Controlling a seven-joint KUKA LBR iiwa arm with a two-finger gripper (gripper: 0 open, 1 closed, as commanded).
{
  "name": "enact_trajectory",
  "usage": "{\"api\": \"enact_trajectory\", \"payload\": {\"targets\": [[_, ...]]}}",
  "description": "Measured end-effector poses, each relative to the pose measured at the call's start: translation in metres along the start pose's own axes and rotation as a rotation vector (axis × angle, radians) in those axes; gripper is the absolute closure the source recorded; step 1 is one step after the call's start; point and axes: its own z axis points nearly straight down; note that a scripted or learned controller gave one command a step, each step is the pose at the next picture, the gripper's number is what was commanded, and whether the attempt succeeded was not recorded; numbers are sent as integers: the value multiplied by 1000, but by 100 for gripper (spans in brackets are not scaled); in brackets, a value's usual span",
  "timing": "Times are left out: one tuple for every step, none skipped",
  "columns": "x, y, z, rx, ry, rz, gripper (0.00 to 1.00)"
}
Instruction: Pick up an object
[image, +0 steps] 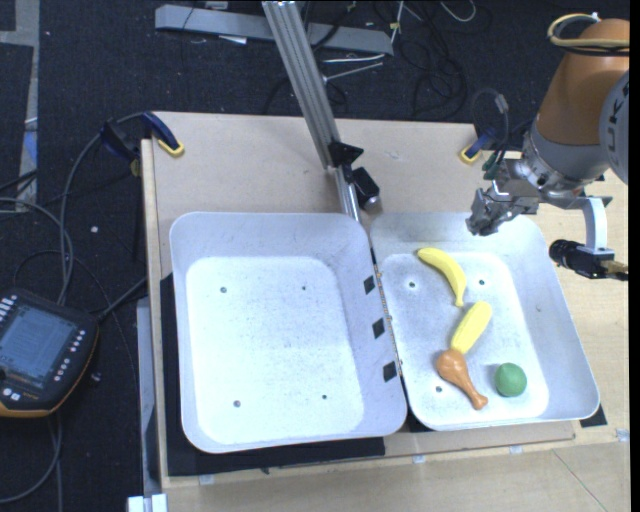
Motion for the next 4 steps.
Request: {"api": "enact_trajectory", "payload": {"targets": [[0,1,-49,1,0,0,100],[48,-21,-32,6,2,-3,100],[99,-41,-33,5,2,-4,100],[146,-64,-35,5,2,-4,100]]}}
